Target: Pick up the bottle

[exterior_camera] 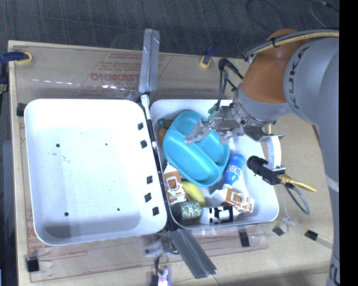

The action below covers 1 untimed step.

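The bottle [233,169] is blue with a pale label. It lies in the right bin [268,210], tucked against the right side of a big blue bowl [194,151]. My gripper [210,131] hangs over the bowl's upper right rim, up and to the left of the bottle and apart from it. Its metal fingers [195,136] stand open with nothing between them. The bottle's lower end is partly hidden by the bowl and a carton.
Below the bowl lie a yellow banana [194,191], a green can [191,210], two small brown and white cartons [238,201] and a black and white item [218,214]. The left bin [42,159] adjoins across a divider with black clips [149,159].
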Tool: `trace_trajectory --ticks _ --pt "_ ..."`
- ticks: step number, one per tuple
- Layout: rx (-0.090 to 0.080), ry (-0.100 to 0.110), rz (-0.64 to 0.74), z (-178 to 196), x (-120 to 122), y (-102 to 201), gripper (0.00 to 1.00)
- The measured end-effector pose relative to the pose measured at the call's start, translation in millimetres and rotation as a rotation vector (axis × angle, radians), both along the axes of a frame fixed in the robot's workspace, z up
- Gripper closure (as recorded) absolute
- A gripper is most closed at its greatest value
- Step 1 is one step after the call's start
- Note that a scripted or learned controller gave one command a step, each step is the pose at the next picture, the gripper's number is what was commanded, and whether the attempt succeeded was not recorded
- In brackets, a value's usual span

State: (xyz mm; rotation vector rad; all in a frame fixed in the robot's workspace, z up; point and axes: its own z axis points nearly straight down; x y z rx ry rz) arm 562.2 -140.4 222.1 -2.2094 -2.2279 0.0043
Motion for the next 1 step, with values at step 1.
trace_trajectory --ticks 1 --pt "-0.001 -0.001 -0.028 -37.4 -47.6 -66.7 0.0"
